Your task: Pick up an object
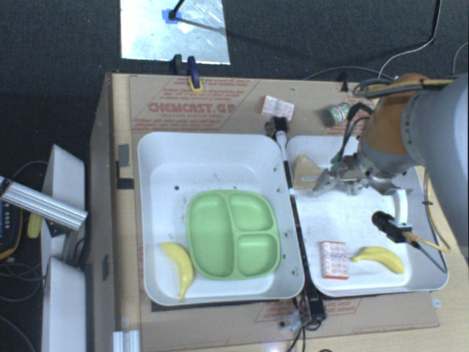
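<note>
The gripper [326, 184] hangs low in the right bin [421, 284], its state unclear; nothing is visibly held. Far from it, by the bin's near wall, a banana [379, 258] lies graspable.

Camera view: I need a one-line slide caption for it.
Gripper low in right bin near banana and small box; green tray in left bin.

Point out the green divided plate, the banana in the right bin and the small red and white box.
green divided plate [233, 233]: camera view, on its central ridge.
banana in the right bin [378, 257]: camera view, mid-length of the fruit.
small red and white box [334, 259]: camera view, centre of its top face.
</note>
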`<state>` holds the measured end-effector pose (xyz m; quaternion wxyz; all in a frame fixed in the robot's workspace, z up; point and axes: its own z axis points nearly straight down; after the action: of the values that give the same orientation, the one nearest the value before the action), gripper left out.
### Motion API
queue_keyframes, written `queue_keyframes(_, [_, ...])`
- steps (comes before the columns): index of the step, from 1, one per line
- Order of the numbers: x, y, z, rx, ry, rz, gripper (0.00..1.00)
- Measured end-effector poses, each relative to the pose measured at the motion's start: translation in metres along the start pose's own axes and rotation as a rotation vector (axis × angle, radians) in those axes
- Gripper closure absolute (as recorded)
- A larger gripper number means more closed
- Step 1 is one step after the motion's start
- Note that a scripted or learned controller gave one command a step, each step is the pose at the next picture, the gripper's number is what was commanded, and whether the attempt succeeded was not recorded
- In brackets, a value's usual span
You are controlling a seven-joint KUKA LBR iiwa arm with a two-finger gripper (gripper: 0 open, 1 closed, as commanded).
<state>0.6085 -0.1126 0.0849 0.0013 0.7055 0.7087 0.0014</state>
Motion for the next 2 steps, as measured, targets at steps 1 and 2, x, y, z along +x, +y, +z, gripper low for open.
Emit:
queue_keyframes(1, [0.0118,0.0551,0.0007,0.027,-0.012,0.004,0.00])
queue_keyframes(2, [0.0154,0.0546,0.0007,0.027,-0.019,0.006,0.00])
